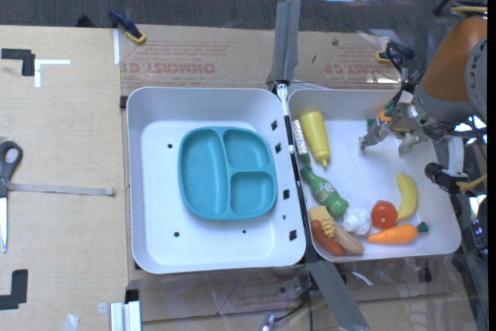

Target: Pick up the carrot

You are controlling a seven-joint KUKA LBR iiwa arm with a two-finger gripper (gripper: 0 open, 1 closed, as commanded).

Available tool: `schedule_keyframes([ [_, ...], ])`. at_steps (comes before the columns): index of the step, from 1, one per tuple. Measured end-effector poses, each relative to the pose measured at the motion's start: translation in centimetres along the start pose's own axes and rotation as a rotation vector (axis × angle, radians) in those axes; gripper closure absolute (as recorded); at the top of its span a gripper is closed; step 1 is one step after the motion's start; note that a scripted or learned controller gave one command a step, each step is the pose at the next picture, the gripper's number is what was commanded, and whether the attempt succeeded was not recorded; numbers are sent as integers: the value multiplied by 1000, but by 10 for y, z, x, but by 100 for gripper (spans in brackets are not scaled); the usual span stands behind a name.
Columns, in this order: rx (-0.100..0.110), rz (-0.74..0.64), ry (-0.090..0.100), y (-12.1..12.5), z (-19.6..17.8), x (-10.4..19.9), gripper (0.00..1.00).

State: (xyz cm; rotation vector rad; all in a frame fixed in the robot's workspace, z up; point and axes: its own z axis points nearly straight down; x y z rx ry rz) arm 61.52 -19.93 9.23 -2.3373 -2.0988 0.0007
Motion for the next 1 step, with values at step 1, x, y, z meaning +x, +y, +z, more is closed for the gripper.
schedule_keyframes([
  [1,-4,-137,-2,45,-24,-6,0],
])
